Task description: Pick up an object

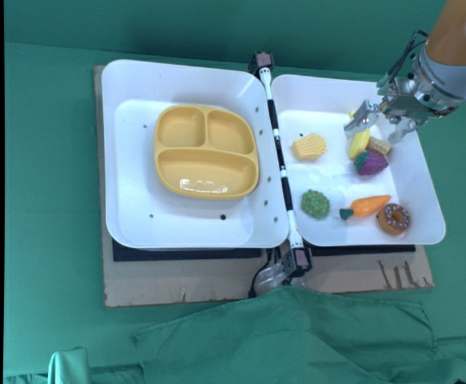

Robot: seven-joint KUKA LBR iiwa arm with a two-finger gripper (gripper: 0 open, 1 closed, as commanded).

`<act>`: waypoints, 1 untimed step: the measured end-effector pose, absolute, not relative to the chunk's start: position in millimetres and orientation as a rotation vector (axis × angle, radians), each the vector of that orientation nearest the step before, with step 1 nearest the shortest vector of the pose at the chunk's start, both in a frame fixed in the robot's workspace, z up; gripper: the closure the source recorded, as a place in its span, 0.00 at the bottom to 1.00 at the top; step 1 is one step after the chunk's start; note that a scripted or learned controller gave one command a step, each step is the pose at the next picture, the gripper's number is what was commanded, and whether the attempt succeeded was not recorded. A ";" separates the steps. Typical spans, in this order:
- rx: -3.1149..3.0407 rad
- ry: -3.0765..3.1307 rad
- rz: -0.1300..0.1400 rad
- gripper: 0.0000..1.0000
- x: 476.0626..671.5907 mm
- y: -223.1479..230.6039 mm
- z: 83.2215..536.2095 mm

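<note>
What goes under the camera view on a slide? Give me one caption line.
KUKA gripper hovering over toy foods in the right bin, above a yellow piece; yellow divided plate in the left bin.

Arm (460, 22) cropped at right edge

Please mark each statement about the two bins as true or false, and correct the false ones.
1. The yellow divided plate lies in the left bin. True.
2. The donut sits inside the yellow divided plate. False: it lies in the right bin, near its front right corner.
3. The carrot lies between the green broccoli-like toy and the donut. True.
4. The gripper hangs over the left bin. False: it is over the back right part of the right bin, above the yellow toy and the purple toy.
5. The yellow ridged chip touches the carrot. False: they lie apart.
</note>
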State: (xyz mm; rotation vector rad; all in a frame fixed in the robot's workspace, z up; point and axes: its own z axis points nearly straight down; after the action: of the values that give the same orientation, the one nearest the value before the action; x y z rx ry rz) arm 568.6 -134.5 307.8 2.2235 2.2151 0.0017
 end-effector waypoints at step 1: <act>2.218 2.206 0.007 0.00 627.7 -190.0 341.4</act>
State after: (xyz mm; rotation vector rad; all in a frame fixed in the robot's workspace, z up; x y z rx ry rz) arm 627.7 -190.0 341.4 2.2180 2.2063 0.0066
